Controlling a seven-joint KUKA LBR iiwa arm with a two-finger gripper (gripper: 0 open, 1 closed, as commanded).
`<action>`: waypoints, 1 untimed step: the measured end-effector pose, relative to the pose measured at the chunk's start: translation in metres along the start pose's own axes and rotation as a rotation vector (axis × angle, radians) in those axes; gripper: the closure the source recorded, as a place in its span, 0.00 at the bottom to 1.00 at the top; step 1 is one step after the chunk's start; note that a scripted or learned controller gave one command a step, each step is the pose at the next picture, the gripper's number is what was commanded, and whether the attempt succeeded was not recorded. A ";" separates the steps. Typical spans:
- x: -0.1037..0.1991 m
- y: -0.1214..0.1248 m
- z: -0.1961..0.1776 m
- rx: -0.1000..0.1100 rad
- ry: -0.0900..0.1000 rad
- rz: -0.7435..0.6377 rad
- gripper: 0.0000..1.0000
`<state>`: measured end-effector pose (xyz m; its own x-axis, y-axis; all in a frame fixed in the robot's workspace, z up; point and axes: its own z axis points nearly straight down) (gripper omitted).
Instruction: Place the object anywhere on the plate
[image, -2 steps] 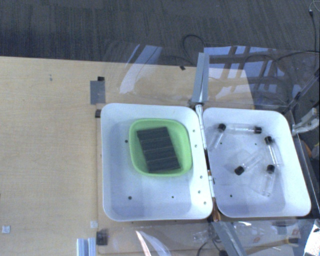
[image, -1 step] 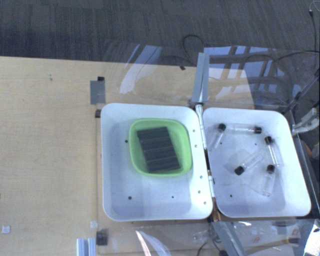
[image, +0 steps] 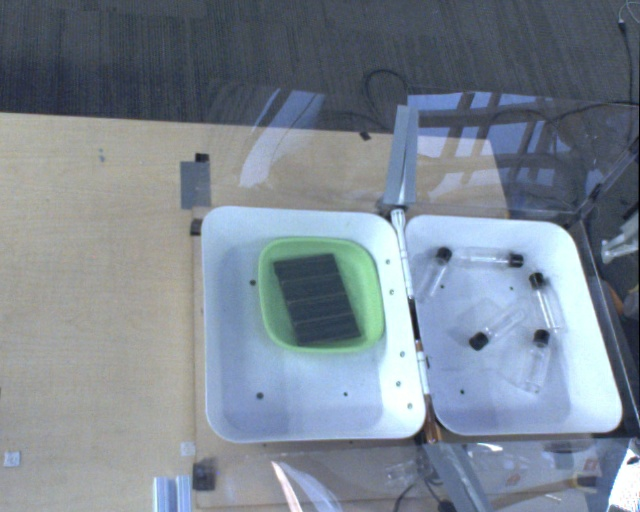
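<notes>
1. Dark ridged block (image: 318, 298) lying flat on the green plate (image: 272, 300), slightly skewed, long side running from upper left to lower right.
2. Block inside the plate rim on all sides; closest to the rim at the lower right, more green showing on the left and along the top.
3. Plate in the upper middle of the left bin (image: 212, 330), near the bin's top wall, apart from the left and right walls.
4. Bare white floor below the plate, across the whole lower part of the left bin: widest open room there.
5. Right bin (image: 480, 395) touching the left bin along the centre seam; holds several clear vials with black caps (image: 478, 258), scattered over its upper and middle area, some close to the right wall.
6. Lower left of the right bin bare.
7. Wooden bench (image: 90, 300) open across the left of the frame; small dark brackets at the left bin's outer corners.
8. Claw state: cannot tell.
</notes>
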<state>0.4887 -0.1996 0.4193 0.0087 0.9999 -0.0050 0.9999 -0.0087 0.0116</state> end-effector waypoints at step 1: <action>-0.003 0.000 -0.017 0.001 0.000 0.090 0.00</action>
<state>0.4887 -0.2022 0.4363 0.0987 0.9951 -0.0042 0.9951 -0.0987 0.0111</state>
